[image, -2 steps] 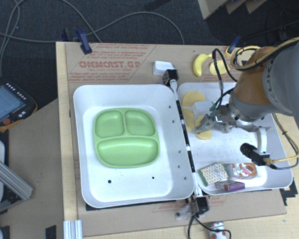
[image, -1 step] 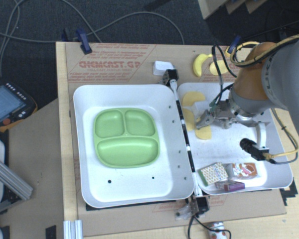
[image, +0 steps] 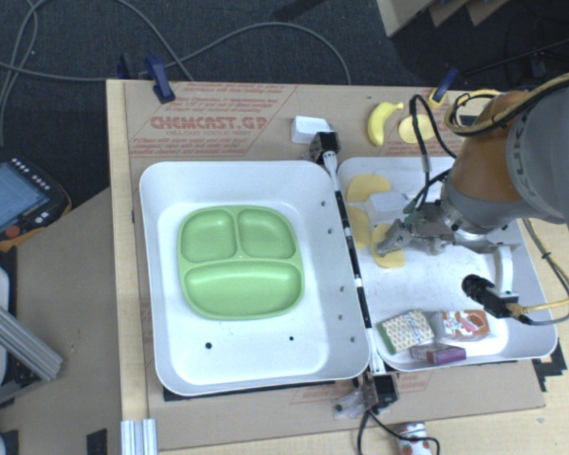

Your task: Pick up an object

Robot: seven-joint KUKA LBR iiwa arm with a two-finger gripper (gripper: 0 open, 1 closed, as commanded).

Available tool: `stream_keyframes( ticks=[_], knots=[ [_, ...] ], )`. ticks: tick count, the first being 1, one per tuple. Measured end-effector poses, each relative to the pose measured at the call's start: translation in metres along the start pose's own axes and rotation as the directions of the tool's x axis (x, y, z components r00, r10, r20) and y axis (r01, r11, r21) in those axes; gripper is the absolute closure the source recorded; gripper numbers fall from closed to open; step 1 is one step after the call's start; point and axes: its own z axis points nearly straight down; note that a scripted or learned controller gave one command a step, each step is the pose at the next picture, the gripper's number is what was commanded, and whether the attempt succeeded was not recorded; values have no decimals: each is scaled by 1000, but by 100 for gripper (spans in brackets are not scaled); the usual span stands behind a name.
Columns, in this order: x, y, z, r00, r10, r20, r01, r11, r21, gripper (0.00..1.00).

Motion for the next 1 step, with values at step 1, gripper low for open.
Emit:
stream_keyframes(
  ticks=[1],
  knots=[
    [17, 21, 0, 1000, -2, 1, 2, 1000, -4, 0]
  ],
)
